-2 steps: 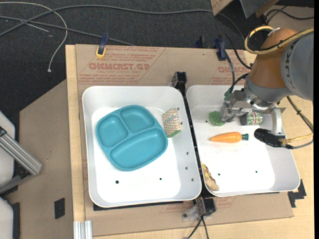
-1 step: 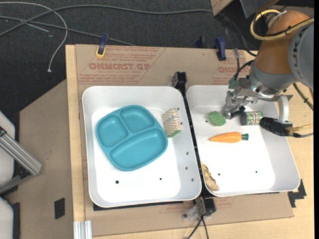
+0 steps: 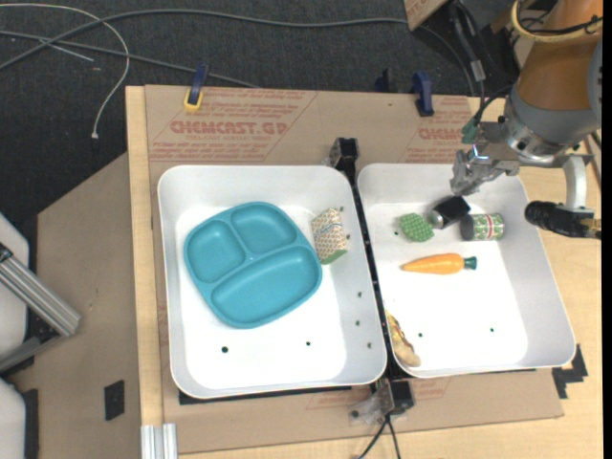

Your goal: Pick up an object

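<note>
Two shallow white bins are sitting side by side on a bench, the left bin (image 3: 182, 285) holding a teal divided plate (image 3: 253, 262) with a small patterned cup (image 3: 329, 234) lying just beside the plate's right edge. In the right bin (image 3: 535, 323) a brownish banana piece (image 3: 403, 341) is lying near the front left corner, while a green round object (image 3: 415, 226), a dark cylinder (image 3: 449, 210), a small can (image 3: 485, 226) and an orange carrot (image 3: 438, 265) are clustering toward the back. The gripper (image 3: 470, 172) is hanging over the bin's back edge, just above the dark cylinder, and whether its jaws are open or closed cannot be told
</note>
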Available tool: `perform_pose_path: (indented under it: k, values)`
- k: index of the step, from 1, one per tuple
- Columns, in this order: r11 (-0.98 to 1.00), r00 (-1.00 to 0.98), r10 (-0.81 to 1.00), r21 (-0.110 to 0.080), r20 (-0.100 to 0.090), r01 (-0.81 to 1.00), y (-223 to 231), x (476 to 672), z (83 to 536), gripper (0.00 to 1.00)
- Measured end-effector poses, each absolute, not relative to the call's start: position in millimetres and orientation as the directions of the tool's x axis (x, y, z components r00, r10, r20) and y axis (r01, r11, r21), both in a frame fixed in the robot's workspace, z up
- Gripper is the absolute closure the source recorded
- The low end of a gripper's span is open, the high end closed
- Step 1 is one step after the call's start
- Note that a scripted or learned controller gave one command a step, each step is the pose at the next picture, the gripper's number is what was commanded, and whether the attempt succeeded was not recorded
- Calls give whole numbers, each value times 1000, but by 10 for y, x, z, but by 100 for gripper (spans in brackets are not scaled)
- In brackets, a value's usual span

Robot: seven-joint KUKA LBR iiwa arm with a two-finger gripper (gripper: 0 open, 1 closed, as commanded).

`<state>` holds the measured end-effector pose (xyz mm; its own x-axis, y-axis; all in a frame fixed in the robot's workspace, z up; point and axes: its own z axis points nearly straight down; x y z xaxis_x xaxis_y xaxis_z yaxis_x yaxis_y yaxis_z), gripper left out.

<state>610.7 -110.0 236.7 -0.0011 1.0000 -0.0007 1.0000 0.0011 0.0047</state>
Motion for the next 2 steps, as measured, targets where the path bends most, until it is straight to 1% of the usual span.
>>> perform_pose_path:
  k: [1, 2]
  values:
    - [1, -1, 1000, 4, -1, 1000, -1099, 6115, 2807, 100]
    - [1, -1, 1000, -2, 1, 1000, -611, 6101, 2783, 100]
